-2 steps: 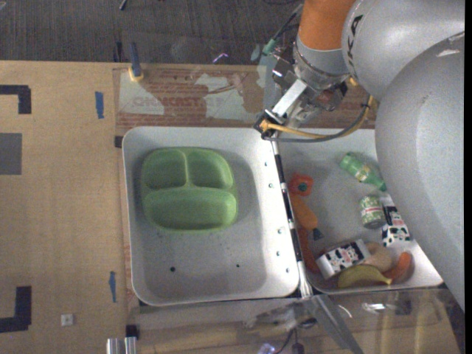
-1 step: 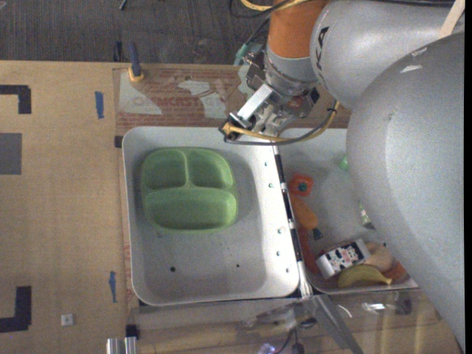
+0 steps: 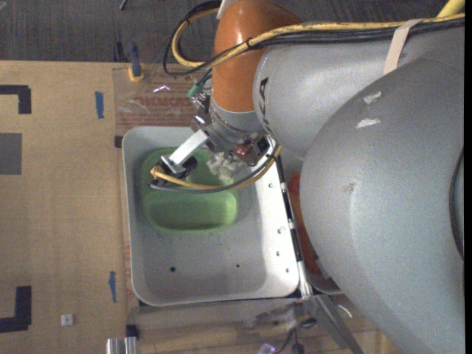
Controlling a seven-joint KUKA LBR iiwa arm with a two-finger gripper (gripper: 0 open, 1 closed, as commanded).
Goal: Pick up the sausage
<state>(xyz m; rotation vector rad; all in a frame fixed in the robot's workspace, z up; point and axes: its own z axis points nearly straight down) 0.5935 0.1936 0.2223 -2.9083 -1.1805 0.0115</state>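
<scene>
One white bin [image 3: 134,220] lies open on the cardboard worktop [image 3: 59,220], and a second bin [image 3: 297,236] beside it is almost wholly covered by the arm [image 3: 369,161]. The open bin holds one soft green thing [image 3: 193,209] and two dark specks on its floor. Two strips of blue tape [image 3: 99,105] mark the worktop. One red-orange thing [image 3: 293,190] shows as slivers in the second bin under the arm; whether it is the sausage cannot be told. The arm reaches in from the right, its orange band [image 3: 240,43] uppermost and its wrist tipped down, with the claw [image 3: 221,168] over the green thing's far right edge. Whether the claw is spread or pressed together cannot be told. Dark letters on the grey casing are cut off and unreadable.
</scene>
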